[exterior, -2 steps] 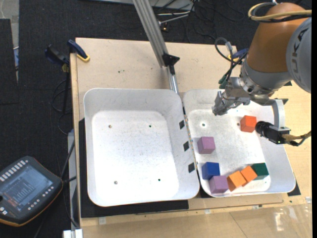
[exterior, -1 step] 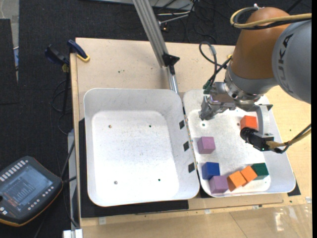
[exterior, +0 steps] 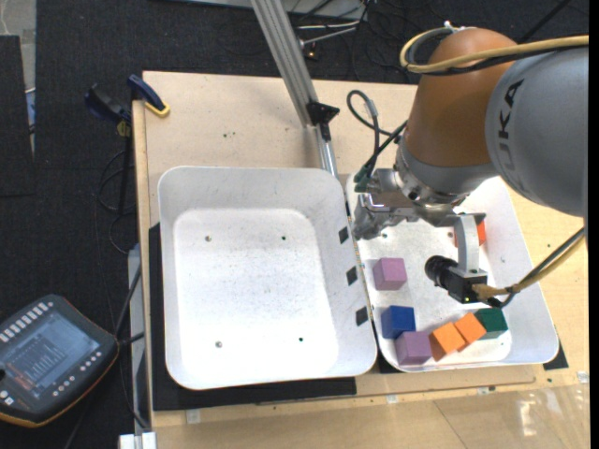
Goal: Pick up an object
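gripper (exterior: pixel 372 211): low over the rear left part of the right bin (exterior: pixel 530 342), close to the wall beside the left bin (exterior: pixel 174 251); wide or narrow cannot be told, metal parts bunched in shadow under the wrist.
upper purple cube (exterior: pixel 389 272): on the bin floor, near the gripper, toward the front edge, apart from it.
blue cube (exterior: pixel 398 320): further forward, well apart from the gripper.
lower purple cube (exterior: pixel 414 347): just beside the blue cube, at the front wall.
orange block (exterior: pixel 450 337): touching the lower purple cube; one piece or two, unclear.
green cube (exterior: pixel 490 322): at the row's right end.
red-orange piece (exterior: pixel 481 231): partly hidden behind a pale bracket.
arm (exterior: pixel 524 120): covers the bin's rear right.
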`<state>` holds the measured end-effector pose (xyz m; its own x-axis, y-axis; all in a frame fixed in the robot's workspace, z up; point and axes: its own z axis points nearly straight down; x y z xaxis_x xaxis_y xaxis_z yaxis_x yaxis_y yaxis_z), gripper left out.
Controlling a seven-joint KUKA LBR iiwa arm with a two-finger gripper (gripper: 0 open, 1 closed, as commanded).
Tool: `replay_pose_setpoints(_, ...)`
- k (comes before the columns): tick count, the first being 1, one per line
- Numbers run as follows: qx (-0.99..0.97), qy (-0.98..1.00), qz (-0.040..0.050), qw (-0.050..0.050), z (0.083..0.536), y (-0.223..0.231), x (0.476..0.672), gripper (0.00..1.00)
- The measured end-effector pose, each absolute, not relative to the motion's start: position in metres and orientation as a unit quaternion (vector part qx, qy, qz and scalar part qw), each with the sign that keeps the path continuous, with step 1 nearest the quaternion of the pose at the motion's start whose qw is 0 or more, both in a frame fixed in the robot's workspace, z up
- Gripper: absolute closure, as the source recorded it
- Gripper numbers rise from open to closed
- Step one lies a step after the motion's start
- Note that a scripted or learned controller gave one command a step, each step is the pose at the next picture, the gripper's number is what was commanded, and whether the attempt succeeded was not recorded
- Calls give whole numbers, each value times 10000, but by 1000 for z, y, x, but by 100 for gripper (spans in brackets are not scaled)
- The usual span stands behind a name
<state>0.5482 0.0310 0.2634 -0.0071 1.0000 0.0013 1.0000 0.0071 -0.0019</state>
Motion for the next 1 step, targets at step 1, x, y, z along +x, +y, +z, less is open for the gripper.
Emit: replay_pose_setpoints(1,-7043,-7099,-2,9,260,79,540,100)
